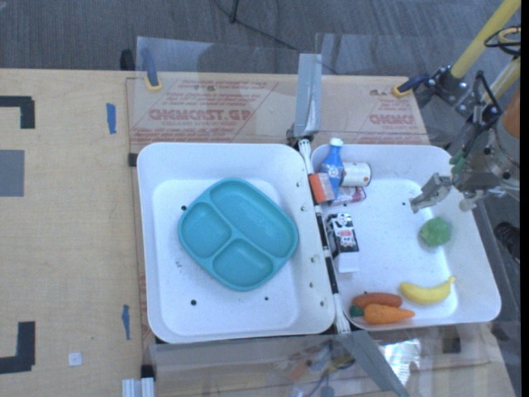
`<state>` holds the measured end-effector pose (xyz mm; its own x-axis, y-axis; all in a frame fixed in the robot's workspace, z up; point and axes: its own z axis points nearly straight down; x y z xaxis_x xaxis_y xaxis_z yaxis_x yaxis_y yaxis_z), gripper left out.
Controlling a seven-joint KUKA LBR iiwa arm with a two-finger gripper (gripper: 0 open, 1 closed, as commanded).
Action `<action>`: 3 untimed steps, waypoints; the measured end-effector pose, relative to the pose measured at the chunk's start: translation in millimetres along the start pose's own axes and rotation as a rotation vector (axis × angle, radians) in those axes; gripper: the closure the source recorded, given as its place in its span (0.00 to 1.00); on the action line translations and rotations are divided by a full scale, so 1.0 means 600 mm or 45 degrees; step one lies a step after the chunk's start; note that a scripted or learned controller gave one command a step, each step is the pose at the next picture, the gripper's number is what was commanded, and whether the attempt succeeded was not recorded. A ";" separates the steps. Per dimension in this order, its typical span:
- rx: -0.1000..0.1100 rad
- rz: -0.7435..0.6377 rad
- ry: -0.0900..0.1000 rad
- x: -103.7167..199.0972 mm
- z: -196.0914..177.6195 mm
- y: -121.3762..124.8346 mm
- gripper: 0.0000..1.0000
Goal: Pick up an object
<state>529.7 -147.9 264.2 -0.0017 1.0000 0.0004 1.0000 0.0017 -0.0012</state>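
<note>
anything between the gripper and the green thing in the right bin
Nothing: in the camera view, only bare white bin floor separates the gripper from the green object just below it.

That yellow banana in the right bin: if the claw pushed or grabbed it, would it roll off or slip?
The banana probably wouldn't roll far: it is curved and lies flat on the right bin floor, so a push would more likely spin or slide it. It looks smooth and glossy, likely a light plastic toy, so it might slip between narrow fingers. The gripper is above the green lump, not at it.
</note>
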 end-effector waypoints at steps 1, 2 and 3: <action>0.001 -0.030 0.000 0.126 0.120 0.092 0.00; -0.004 -0.080 -0.001 0.178 0.132 0.198 0.00; -0.006 -0.132 -0.003 0.131 0.131 0.230 0.00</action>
<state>667.4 -69.0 185.7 -0.1051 0.9945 -0.0022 0.9944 0.1051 0.0038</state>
